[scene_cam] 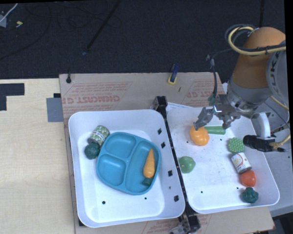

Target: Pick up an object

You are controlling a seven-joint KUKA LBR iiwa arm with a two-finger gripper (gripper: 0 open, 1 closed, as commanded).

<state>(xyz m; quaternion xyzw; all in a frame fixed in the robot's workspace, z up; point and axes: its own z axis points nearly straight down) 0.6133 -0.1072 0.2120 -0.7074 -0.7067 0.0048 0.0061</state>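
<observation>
gripper (215, 118) hangs over the right bin (268, 200) near its 12 o'clock edge, fingers splayed apart, nothing between them. nearest candidate: orange pepper (199, 135), lying toward 7 o'clock from the fingertips, just beside the left finger. green stick (215, 130) lies under the gripper, long axis 3-to-9. judgement: short drop toward 7 o'clock needed.
</observation>
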